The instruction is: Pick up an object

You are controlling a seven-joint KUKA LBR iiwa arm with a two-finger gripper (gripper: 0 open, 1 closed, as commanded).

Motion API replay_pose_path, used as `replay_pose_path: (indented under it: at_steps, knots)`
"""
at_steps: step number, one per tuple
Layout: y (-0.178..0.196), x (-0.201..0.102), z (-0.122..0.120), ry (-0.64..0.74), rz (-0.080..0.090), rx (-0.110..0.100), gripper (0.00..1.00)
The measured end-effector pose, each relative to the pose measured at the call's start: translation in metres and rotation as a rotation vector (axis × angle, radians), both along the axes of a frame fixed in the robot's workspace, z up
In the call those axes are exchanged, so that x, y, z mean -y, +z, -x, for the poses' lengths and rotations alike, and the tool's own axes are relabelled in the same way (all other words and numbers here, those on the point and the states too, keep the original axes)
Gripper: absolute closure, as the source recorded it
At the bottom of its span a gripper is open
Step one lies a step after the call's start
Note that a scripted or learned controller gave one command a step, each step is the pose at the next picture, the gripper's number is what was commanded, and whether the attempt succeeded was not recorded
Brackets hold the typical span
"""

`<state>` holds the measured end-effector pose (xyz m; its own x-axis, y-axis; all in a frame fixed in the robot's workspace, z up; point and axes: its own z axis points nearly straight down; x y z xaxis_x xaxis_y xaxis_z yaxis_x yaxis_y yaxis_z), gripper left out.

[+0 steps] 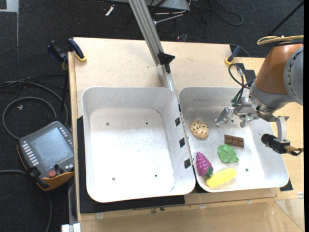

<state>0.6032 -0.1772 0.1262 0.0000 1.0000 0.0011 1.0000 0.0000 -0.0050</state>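
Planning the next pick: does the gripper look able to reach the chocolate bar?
Probably yes. The gripper hangs above the right bin, near the chocolate bar, which lies flat, apart from the cookie and green leaf.

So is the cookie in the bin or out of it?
In. The cookie lies on the floor of the right bin, near its left wall, apart from the gripper.

I log two bins on the bench (120, 66): left bin (91, 105), right bin (275, 173), touching along their inner edges. In the right bin: cookie (199, 129) near its left wall; chocolate bar (234, 140) right of it; leaf (227, 153) just before the bar; grape bunch (203, 164) and corn cob (221, 177) at the front-left corner. Gripper (233, 117) hangs above the bin's rear middle.
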Motion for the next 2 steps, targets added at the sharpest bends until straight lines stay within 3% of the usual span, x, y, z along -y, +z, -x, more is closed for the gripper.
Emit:
replay_pose_path:
  at_steps: [1, 2]
  knots:
    - [0.013, 0.000, -0.002, 0.000, 0.002, 0.006, 1.00]
    - [0.078, -0.001, -0.003, 0.003, 0.003, 0.012, 1.00]
